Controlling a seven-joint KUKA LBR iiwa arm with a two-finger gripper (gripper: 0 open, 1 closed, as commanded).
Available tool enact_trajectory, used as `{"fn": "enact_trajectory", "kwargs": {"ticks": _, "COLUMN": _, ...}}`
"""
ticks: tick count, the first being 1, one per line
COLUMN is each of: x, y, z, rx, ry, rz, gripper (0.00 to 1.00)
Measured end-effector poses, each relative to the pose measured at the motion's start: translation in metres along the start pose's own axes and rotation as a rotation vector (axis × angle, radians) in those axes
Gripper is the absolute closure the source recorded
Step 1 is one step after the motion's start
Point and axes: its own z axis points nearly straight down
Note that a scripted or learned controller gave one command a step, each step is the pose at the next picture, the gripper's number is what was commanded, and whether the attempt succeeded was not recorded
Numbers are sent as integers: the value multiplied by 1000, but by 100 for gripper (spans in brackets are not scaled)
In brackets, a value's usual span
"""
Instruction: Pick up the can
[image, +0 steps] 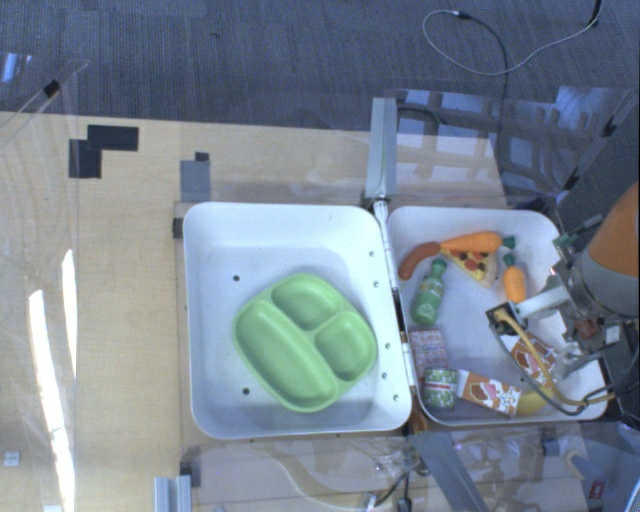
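Since nothing could be seen held by the grey two-finger gripper (576, 336), which sat over the 4 o'clock side of the right shallow white bin (545, 222), the step in hand read as approach, grasp not yet made. Whether the gripper was open or closed couldn't be told at this slant. The target, best guess, was the small short can with a green and red label (440, 388), lying on its side in that bin's 7 o'clock corner, close to the near wall and well apart from the gripper. An orange and white carton (487, 392) lay at the can's 3 o'clock, touching or just beside it, with a yellow banana (532, 405) beyond. A pinkish patterned packet (428, 347) lay just at the can's 12 o'clock, and a green plastic bottle (430, 292) was further up. An orange toy carrot (472, 242) sat near the bin's 12 o'clock, out of the way. The left white bin (200, 300) held a light green divided plate (305, 340), not relevant. As judged, the next move called for travel toward 9 o'clock over the carton, centring above the can, turning the wrist to span the round body across its width, then descending. The carton and the corner wall looked to leave little room, and the can could roll.
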Motion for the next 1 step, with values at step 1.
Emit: {"fn": "enact_trajectory", "kwargs": {"ticks": 1, "x": 1, "y": -17, "z": -256, "rx": -3, "ry": 4, "rz": 54, "gripper": 0}}
